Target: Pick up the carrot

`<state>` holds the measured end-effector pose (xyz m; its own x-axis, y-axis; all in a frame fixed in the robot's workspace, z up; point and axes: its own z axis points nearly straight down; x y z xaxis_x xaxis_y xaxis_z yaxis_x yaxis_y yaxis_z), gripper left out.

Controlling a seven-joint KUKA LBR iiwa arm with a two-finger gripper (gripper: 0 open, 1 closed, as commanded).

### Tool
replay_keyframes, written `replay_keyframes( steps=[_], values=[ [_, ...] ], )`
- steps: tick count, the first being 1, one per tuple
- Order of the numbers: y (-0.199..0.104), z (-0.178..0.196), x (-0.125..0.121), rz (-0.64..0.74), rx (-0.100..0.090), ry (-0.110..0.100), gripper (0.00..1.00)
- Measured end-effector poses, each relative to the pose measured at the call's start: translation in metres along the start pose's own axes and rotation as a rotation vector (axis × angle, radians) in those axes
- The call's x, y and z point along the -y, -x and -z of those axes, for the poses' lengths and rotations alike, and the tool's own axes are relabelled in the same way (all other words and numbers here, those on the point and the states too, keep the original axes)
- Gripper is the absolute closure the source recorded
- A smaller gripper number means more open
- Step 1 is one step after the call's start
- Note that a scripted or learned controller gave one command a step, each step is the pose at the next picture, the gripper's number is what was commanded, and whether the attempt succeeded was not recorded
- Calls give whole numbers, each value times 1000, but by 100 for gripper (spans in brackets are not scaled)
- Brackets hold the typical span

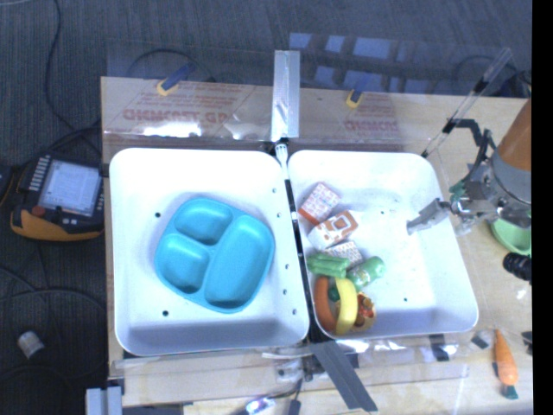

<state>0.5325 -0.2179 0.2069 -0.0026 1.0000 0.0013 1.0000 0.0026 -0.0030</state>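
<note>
The orange carrot (321, 303) lies lengthways, near to far, by the right white bin's (449, 314) left wall. The bin's right half is bare. The grey gripper (429, 217) hangs there; I cannot tell if it is open.

A robotics lab: 2 white bins (371, 167) on a plywood bench (207, 111), cables (34, 7) across grey carpet.

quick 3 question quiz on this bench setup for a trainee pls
1. True or false: the yellow banana lies on the blue plate.
2. Where in the right bin is the toy pile? A) along its left wall B) in its far right corner C) spread all over
3. Fill in: the tool is above the ___ bin.
Key: 1 false; 2 A; 3 right.
</note>
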Motion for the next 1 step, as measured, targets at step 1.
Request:
replay_keyframes(
  steps=[1],
  values=[
    [5, -75, 6, 294, 0, 1, 0]
  ],
)
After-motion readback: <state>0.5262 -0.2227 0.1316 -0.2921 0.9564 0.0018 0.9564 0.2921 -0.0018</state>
